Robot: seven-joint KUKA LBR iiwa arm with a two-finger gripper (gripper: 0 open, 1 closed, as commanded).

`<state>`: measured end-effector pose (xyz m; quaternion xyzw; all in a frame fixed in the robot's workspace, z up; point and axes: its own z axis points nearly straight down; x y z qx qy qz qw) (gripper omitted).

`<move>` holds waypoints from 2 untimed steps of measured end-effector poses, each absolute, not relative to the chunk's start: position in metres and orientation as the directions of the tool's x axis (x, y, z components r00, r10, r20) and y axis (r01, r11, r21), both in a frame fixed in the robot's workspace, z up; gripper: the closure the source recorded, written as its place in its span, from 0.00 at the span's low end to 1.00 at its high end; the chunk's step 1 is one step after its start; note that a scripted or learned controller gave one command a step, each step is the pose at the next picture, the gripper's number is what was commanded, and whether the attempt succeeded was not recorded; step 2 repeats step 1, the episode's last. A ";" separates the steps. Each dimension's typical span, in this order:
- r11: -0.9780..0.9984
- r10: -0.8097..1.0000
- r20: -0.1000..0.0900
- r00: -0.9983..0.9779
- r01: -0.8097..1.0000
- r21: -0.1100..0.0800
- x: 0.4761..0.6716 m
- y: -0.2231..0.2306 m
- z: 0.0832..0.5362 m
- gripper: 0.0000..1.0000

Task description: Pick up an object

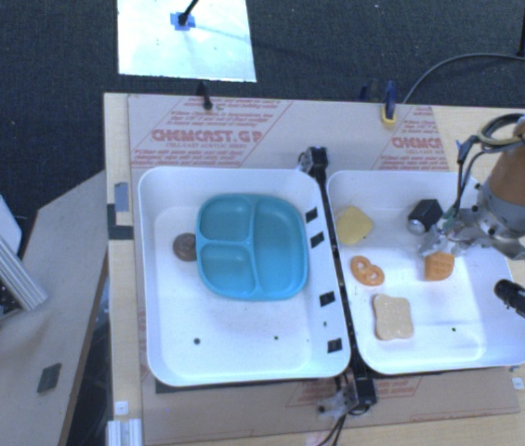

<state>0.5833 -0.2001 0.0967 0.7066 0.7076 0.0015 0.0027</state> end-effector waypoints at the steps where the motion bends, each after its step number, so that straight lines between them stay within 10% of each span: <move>1: 0.005 1.000 -0.002 -0.005 1.000 0.006 0.585 -0.196 0.141 1.00; 2: 0.005 1.000 -0.002 -0.005 1.000 0.006 0.585 -0.196 0.141 1.00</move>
